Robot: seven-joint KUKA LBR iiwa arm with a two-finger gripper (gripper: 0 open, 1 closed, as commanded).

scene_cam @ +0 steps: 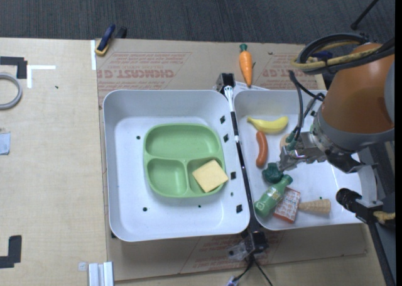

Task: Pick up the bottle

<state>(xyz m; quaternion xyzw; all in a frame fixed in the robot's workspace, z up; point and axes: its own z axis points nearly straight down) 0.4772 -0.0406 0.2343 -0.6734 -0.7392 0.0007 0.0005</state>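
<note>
Nearest the camera, below and to the left of the claw (290,158), the green bottle (272,194) lies on its side on the floor of the right bin (342,215), its dark cap (272,172) pointing up toward the claw and almost under it. Just beside the bottle's body sits a small red packet (287,206), and right of that an ice-cream cone (315,207). The bottle rests on the bin floor, so by the look of it the pick is not yet done: the approach is about complete, while the grasp and the lift are left.

The claw hangs low over the bin, at the cap end of the bottle; whether it is released or clenched I cannot tell, since the wrist hides that part. The arm comes in from the right, its orange band bulking above the wrist, cables looping over it.

Left of the claw lies a sausage (261,149), farther up a banana (268,124). Well to the left, the other bin holds a green tray (182,141) with a yellow block (209,176). Farthest, a carrot (245,64) lies on the bench.
</note>
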